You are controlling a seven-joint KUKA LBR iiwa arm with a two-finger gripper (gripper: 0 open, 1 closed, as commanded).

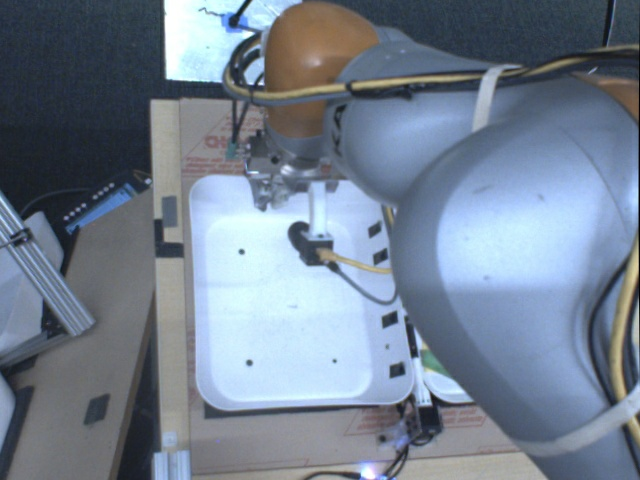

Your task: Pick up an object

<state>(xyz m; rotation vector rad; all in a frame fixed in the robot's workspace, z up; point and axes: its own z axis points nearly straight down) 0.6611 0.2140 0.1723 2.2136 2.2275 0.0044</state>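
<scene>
My gripper (268, 196) hangs over the far edge of the left white bin (230, 368), near its back wall. The grey arm with its orange band (310, 53) reaches in from the right and covers most of the right bin. Below the arm, a small sliver of something green and white (438, 370) shows in the right bin. I see nothing held at the gripper.
The bins sit on a cardboard sheet (170, 168) on the bench. An aluminium rail (40, 278) and a dark device (100, 203) lie off to the left. A bright sheet (205, 23) lies behind the bins. The arm hides the right bin's contents.
</scene>
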